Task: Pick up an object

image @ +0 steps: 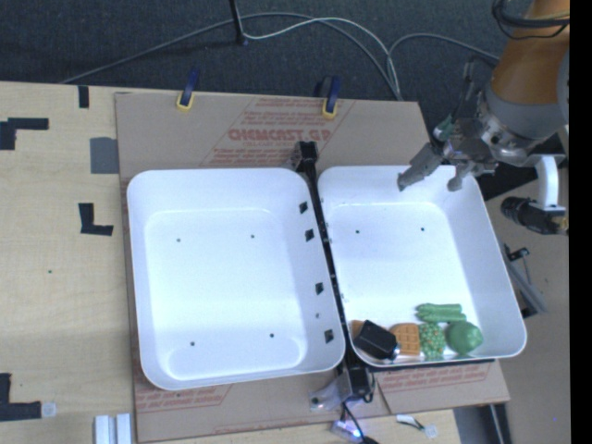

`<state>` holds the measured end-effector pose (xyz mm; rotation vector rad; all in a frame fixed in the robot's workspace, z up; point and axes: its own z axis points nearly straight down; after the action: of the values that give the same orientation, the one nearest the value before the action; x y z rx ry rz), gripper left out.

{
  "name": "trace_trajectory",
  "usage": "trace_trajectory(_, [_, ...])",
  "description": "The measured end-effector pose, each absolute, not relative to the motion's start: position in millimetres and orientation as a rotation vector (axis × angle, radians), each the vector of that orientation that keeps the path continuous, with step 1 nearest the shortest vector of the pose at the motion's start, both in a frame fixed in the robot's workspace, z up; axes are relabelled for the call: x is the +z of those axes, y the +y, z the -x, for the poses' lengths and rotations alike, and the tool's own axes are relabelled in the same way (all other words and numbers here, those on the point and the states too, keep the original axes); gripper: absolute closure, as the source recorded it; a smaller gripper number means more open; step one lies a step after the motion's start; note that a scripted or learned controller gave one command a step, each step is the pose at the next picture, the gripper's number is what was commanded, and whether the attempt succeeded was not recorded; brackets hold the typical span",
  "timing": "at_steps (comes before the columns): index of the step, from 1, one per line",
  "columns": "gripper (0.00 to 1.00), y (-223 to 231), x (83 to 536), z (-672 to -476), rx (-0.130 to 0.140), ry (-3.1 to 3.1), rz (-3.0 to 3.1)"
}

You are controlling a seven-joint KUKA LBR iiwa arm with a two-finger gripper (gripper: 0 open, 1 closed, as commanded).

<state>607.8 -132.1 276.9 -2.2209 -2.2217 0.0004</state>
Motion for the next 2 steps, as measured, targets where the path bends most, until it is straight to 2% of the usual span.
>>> trace_trajectory(1, [0.00, -108, 254, -503.5, 0.003, -2.218, 2.219])
trace_trajectory(2, [0.00, -156, 135, -520.6, 0.010, -2.212, 2.220])
